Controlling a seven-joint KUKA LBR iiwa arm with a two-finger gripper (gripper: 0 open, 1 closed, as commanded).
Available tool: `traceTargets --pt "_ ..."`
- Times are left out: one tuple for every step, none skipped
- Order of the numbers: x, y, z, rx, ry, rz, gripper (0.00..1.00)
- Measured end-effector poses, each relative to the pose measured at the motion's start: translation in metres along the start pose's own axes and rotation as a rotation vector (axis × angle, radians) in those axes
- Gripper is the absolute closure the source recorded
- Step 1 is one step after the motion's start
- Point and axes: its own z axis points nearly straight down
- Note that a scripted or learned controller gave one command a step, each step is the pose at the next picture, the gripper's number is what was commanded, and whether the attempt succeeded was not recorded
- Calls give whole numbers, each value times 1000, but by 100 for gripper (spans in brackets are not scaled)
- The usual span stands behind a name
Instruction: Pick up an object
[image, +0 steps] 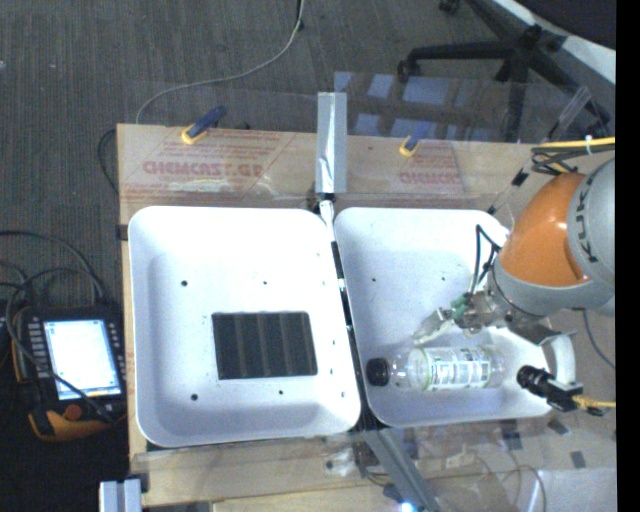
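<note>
A clear plastic bottle (447, 368) with a black cap (376, 372) lies on its side near the front wall of the right bin (400, 250), cap pointing left. My gripper (452, 317) hangs low in that bin just behind the bottle's middle, close to it; contact is unclear. A dark ribbed rectangular slab (264, 345) lies flat in the middle of the left bin (170, 250).
The grey arm with its orange band (540, 250) reaches over the right bin's right side. Two clamps (200, 124) sit on the board behind the bins. A handheld screen unit (76, 358) lies left of the bench.
</note>
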Motion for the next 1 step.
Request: traceTargets --pt "-37 16 -22 0 -2 100 0"
